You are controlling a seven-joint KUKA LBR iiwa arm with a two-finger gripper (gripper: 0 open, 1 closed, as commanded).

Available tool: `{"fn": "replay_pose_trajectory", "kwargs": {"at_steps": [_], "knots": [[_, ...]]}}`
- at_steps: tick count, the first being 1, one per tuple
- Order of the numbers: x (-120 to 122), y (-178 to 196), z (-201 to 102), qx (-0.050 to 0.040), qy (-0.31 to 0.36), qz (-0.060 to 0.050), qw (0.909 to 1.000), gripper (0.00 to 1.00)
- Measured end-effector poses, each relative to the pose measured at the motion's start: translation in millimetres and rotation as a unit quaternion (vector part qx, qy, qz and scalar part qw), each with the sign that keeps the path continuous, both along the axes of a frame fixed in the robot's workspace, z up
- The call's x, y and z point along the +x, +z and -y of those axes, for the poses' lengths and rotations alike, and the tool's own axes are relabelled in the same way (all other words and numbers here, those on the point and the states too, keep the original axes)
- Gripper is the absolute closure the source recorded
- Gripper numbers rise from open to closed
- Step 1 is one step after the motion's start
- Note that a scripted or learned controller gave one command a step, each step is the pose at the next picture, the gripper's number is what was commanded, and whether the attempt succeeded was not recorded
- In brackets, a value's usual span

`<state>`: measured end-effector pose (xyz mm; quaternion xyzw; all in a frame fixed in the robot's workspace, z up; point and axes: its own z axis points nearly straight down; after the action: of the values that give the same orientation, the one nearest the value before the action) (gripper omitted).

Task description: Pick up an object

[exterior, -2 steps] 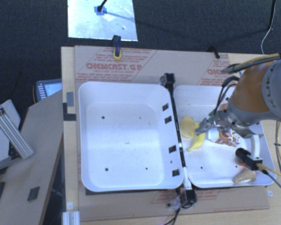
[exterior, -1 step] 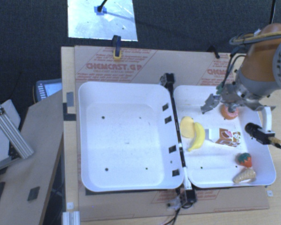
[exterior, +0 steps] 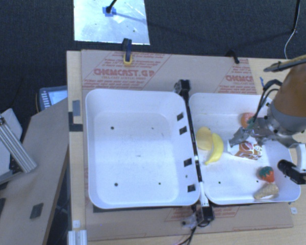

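**Fingers above the packet in the right bin**

Cardboard covers the desk under two white bins. A red-and-white packet lies in the right bin, directly beneath the gripper; finger spread cannot be told. A banana lies just left.

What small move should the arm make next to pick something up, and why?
Probably lower the tool straight down a little: it hangs in the right bin above the red-and-white packet, beside the banana. Whether it touches the packet cannot be told.
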<state>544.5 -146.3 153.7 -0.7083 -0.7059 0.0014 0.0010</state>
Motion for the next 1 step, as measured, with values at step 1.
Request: {"fn": "replay_pose_trajectory", "kwargs": {"at_steps": [1], "knots": [[47.4, -61.7, -64.6, 0.001, 0.007, 0.003, 1.0, 0.0]]}}
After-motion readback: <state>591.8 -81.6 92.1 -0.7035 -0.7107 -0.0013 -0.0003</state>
